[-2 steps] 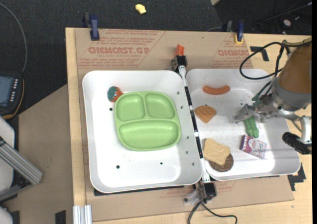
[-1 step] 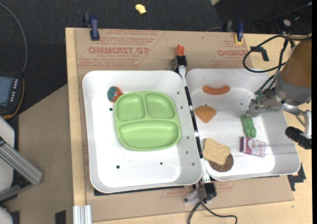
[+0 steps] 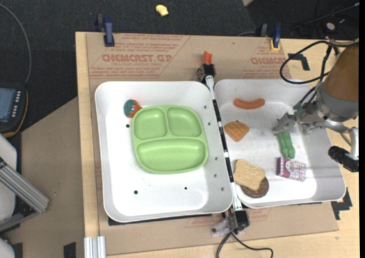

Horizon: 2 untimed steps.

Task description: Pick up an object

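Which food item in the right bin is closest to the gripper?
The green pickle, just below the gripper; the sausage, cracker and cookie lie farther left.

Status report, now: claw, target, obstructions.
Claw low over the right bin, at the top end of the green pickle; grip unclear. Pickle lies flat in the bin. Purple packet just below it.

Lying in the right bin (image 3: 319,194): an orange sausage (image 3: 249,103) near the far wall, crosswise; a tan wedge (image 3: 236,131) just beside the left wall; a green pickle (image 3: 287,144) pointing toward the near side; a purple packet (image 3: 291,169) just below it; a cracker (image 3: 250,174) resting atop a brown disc (image 3: 258,189).
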{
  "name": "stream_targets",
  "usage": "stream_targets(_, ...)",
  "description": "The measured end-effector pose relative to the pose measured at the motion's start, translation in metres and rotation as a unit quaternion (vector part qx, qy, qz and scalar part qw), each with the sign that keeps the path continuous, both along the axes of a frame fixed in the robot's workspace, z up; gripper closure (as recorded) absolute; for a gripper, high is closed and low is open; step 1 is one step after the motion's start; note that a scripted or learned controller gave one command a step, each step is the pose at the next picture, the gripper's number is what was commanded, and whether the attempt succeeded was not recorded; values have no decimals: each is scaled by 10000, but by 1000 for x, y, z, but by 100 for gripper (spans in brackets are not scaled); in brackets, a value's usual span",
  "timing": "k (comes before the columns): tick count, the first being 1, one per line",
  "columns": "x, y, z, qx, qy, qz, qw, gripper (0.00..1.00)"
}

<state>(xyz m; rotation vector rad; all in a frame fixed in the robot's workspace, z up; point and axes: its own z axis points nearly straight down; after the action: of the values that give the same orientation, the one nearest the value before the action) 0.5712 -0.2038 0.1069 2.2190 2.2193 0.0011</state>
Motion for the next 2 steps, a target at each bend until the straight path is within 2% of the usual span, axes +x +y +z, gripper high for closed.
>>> stream_targets(1,-17,20,-24,21,35,1,10000,0)
stream_targets(2,-16,19,-12,4,5,-3,10000,100)
